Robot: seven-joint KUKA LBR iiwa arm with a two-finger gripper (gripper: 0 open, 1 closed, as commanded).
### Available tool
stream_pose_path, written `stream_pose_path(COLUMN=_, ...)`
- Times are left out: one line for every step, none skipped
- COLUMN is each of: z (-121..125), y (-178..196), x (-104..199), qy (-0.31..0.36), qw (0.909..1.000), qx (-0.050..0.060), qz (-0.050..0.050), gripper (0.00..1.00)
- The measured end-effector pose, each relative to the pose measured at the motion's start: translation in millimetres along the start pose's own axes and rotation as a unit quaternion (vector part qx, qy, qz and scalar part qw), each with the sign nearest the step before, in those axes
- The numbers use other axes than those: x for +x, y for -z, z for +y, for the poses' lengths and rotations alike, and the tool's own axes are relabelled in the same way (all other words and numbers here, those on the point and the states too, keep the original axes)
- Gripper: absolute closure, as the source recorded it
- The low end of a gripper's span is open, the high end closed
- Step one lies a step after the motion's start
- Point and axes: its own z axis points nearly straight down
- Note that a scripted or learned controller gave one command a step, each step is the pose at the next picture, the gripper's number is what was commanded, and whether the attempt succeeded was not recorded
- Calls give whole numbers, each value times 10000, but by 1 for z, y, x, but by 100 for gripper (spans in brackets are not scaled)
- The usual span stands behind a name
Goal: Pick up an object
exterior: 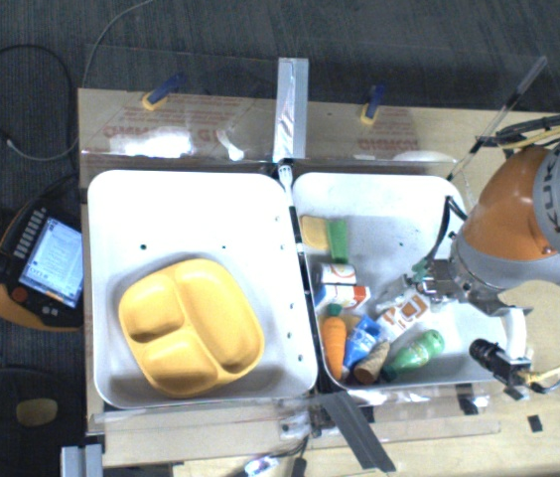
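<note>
1. Your hand (421, 291) sits low in the right bin (379, 192), towards its 3 o'clock side, with the grey arm (518, 237) and its orange band coming in from 3 o'clock. You cannot tell from here how far the hand is parted, or whether it has hold of anything.
2. Just under and beside the hand lies a small white-and-orange packet (406, 311); it looks like the nearest candidate, though contact is unclear.
3. At 5 o'clock from the hand lies a green bottle (417, 350), tilted, with a blue packet (361, 338) and a carrot (333, 341) further towards 7 o'clock.
4. At 9 o'clock, near the bin's dividing wall, stands a small white carton (340, 288); at 10 o'clock are a yellow block (314, 231) and a green stick (339, 238), side by side.
5. The left bin (111, 197) holds a yellow divided tray (190, 324); both bins rest on the counter (191, 117).
6. Judged step: you are at the descent-and-grasp stage, with nothing visibly lifted. Next calls for a firm closure on one item, then a straight rise clear of the crowded neighbours.
</note>
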Motion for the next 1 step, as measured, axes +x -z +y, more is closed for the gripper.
stream_pose_path(z=3, y=-20, x=21, qy=34, qw=9999, qx=-145, qz=-88, gripper=0)
